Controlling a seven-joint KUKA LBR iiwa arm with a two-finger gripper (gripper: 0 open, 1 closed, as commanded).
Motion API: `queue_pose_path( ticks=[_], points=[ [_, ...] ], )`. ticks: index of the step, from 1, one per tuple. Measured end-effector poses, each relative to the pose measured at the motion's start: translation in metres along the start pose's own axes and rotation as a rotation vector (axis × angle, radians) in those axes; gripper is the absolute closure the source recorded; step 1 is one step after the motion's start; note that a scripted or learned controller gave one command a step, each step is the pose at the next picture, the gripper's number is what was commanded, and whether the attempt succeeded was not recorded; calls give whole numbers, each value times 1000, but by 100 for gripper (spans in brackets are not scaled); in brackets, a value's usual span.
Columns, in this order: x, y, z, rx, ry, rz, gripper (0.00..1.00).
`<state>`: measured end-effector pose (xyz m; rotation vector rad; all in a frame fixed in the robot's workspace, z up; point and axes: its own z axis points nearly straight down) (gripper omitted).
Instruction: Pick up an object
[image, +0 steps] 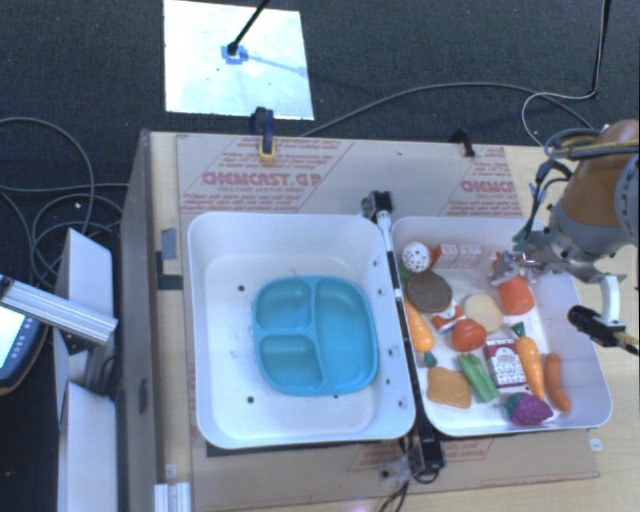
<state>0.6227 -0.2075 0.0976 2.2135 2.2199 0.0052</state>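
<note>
Two shallow white bins sit side by side on the bench (300, 165), the left bin (215, 300) holding a blue divided plate (315, 335) near its middle, the right bin (590, 385) crowded with toy food. The arm (600, 200) comes in over the right bin's far right corner, and the gripper (515, 268) hangs low there, its tip right at an orange-red pepper-like toy (515, 295) near the bin's far right side; whether that toy sits between the fingers cannot be told, and whether the gripper is released or clenched cannot be told either. Along the far edge of the right bin lie a white dotted ball (416, 257) and a small pale box (462, 254). Just nearer are a brown round patty (429, 292) and a cream-coloured round piece (483, 311), with a red tomato (469, 335) beside it. An orange carrot (418, 327) lies along the bin's left wall. Toward the near edge sit an orange wedge (449, 388), a green pepper (477, 377), a red carton (505, 364), two more carrots (531, 366) by the right side, and a purple bunch of grapes (529, 407) in the near right corner
</note>
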Motion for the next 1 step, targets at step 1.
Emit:
queue_pose_path(
  ticks=[1],
  points=[
    [53, 41, -59, 5, 3, -2, 100]
  ],
)
